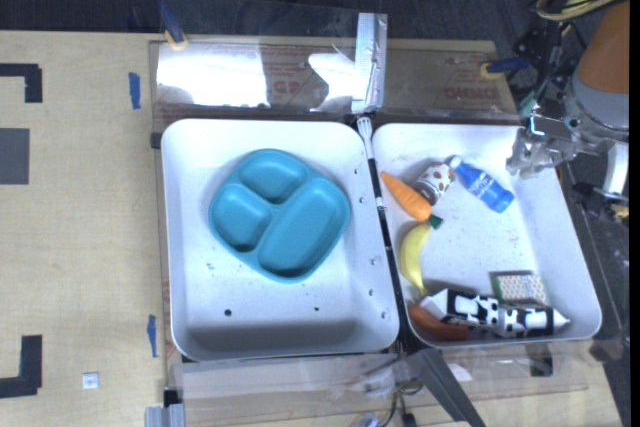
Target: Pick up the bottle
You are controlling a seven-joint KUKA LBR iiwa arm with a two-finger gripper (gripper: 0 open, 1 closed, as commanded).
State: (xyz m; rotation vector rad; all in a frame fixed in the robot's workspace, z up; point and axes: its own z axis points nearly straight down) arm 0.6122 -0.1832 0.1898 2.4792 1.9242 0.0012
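In the left bin (pixel 190 245) sits a blue plate with three dips (pixel 280 213). In the right bin (pixel 575 245) there is a toy carrot (pixel 406 196), a banana (pixel 413 253) and a black and white spotted toy (pixel 497 312). The little blue bottle (pixel 482 185) lies on its side near the back, just beside the carrot, with its white cap toward the left. It looks light, smooth and a bit slippery, so it may roll; grab it across the fat middle. The gripper (pixel 530 158) hovers just right of it, and I cannot tell how it stands.
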